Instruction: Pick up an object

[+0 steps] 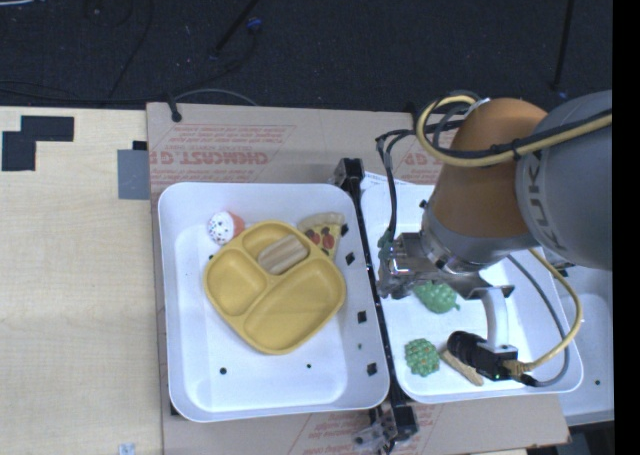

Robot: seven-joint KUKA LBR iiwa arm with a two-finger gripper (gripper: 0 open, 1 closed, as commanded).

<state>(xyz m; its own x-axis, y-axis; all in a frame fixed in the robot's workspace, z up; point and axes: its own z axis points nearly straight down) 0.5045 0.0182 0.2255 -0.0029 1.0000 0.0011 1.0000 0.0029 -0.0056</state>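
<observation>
The gripper [405,278] is lowered into the right bin [560,375], beside a green toy [437,296]; its opening cannot be told. A second green toy [421,356] lies near. A yellow divided plate [276,288] occupies the left bin [190,343], presumably awaiting later picks.

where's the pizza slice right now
The pizza slice lies in the left bin, near its back right corner, touching the upper right edge of the yellow divided plate.

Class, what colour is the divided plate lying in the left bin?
Yellow: the divided plate shows plainly in the camera view.
</observation>
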